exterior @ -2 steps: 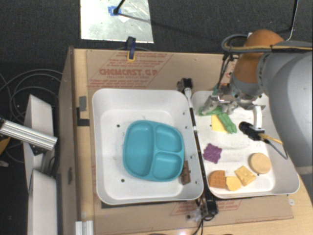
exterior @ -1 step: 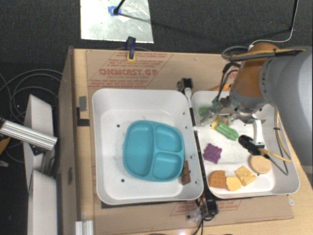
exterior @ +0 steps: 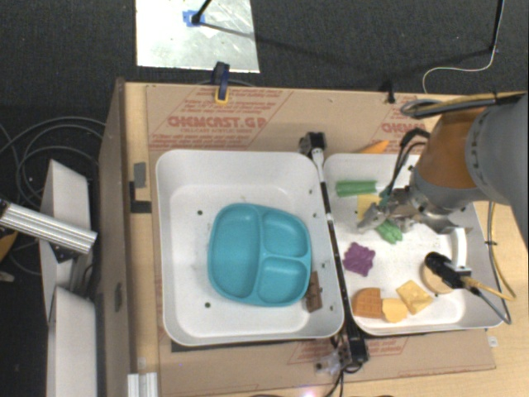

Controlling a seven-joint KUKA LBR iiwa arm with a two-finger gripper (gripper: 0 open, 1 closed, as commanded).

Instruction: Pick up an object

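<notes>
Glossy plastic plate (exterior: 259, 255) — smooth white bins (exterior: 186, 188)

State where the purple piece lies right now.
The purple piece lies in the right bin, near its left wall, below the gripper and above the orange block.

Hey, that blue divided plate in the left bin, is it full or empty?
Empty. The blue divided plate lies flat in the left bin, and all three compartments show bare blue.

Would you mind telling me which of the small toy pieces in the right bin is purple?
It is the purple piece lying near the bin's left wall, below the gripper. The others are green, or orange and tan along the bin's near edge.
</notes>
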